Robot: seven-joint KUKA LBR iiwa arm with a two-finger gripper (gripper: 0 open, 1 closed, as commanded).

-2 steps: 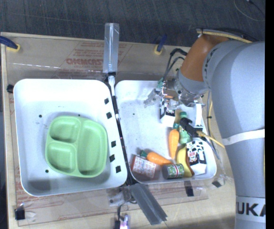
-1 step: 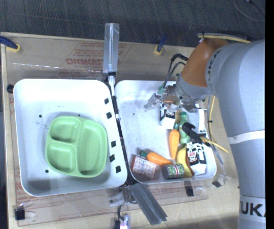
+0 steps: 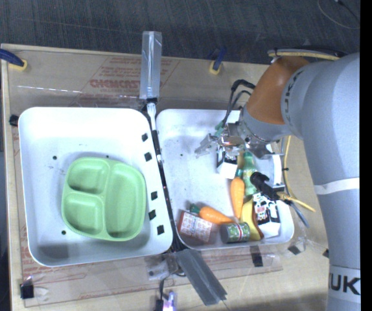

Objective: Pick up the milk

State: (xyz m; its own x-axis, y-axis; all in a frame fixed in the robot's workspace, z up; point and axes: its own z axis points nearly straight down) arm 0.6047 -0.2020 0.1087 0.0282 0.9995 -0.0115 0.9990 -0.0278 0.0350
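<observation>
Milk carton [image 3: 266, 210], printed in black and white cow patches, lies in the near right corner of the right bin [image 3: 185, 173], close against the bin's right wall. A banana [image 3: 251, 221] lies alongside its left face, apparently touching it; a can [image 3: 236, 232] lies just beyond the banana at the near wall. An orange carrot [image 3: 237, 196] lies lengthwise just left of the banana, a second carrot [image 3: 213, 215] lies across the floor towards a brown packet [image 3: 196, 227], and a green bottle [image 3: 246, 168] lies beyond the first carrot. The gripper [image 3: 223, 142] hangs over the far half of this bin, apart from the carton, with bottle and carrot between them; whether it is open or closed cannot be told from this angle. The left bin [image 3: 37, 148] holds a green divided plate [image 3: 104, 199]. Likely hazards: the wall leaves little room on the carton's outer side, so a descent there may strike the rim; on the inner side the banana may be caught together with, or instead of, the carton; a glancing contact may tip the carton further into the corner.
</observation>
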